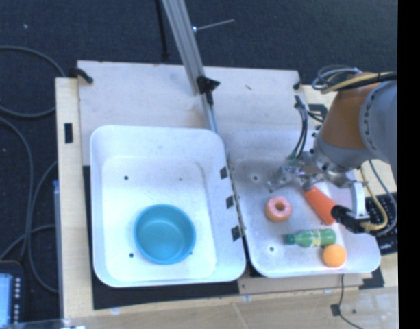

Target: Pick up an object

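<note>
Toys sit in my right bin.
My claw hangs above the pink donut, beside the orange carrot. I cannot tell how wide it is.

One overhead camera looks slantwise onto both bins.

Bright, even overhead light, white bins near washed out with a bluish cast, soft faint shadows, dark floor underexposed, overall slightly soft focus (fine detail smeared), low resolution
</note>
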You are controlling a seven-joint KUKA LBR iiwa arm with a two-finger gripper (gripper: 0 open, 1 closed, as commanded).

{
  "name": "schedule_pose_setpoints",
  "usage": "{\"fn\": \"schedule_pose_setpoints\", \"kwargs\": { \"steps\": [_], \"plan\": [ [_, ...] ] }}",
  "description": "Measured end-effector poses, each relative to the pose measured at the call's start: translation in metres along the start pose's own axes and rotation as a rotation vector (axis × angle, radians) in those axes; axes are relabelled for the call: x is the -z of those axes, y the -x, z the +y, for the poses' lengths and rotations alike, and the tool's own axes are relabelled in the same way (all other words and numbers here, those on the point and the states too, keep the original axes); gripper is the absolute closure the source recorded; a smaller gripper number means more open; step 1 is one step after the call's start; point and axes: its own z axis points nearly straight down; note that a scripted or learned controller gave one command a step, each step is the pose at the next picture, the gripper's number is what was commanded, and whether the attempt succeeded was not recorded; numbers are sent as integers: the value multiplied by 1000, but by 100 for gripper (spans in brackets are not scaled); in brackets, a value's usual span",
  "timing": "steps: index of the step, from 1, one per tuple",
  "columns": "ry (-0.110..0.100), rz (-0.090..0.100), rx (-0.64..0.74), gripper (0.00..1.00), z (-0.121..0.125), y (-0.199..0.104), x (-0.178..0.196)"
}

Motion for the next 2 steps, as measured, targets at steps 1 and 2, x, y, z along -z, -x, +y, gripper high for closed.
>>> {"fn": "schedule_pose_setpoints", "kwargs": {
  "steps": [1,2],
  "plan": [
    [9,1,-3,100,1,0,15],
    [9,4,6,100,5,-2,82]
  ]
}}
